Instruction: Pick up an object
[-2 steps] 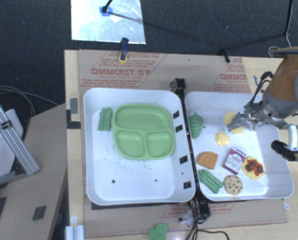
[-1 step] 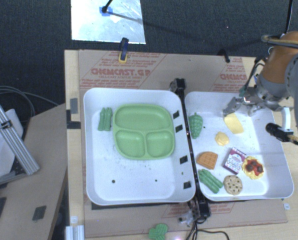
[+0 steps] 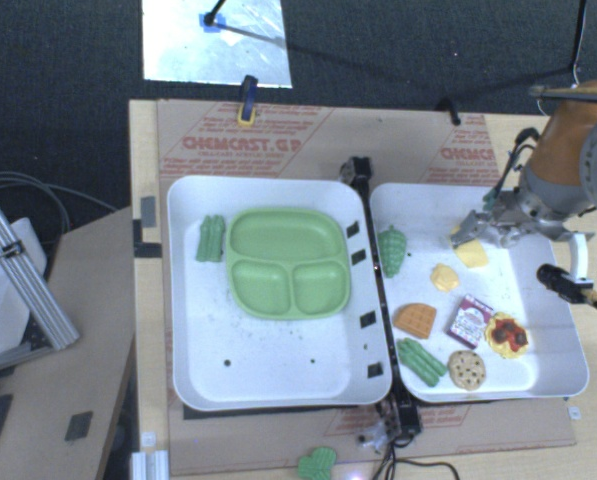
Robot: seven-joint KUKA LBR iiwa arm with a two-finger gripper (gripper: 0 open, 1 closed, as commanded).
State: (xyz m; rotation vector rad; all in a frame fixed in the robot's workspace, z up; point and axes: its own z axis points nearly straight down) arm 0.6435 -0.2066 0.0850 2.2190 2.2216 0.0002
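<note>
Two shallow white bins side by side on the bench: left bin (image 3: pixel 183 298) and right bin (image 3: pixel 553 358). In the left bin, a green divided plate (image 3: pixel 286 265) near the middle, with a green bean pod (image 3: pixel 210 238) just beside its left edge. In the right bin, a scatter of toy food: a green leafy piece (image 3: pixel 392 248) at the left wall, a yellow cheese block (image 3: pixel 472 255) toward the far side, a small yellow lump (image 3: pixel 444 277) nearer, then a waffle (image 3: pixel 415 319), a purple-and-white carton (image 3: pixel 470 321), a pizza slice (image 3: pixel 507 336), a green pea pod (image 3: pixel 419 361) and a cookie (image 3: pixel 466 369) along the near side. Reaching in from the right, the grey arm with its orange band (image 3: pixel 568 133); gripper (image 3: pixel 470 230) low over the far part of the right bin, just above the cheese block. Fingers too dark and blurred to judge; cannot tell whether spread or pressed together, nor whether anything is pinched.
</note>
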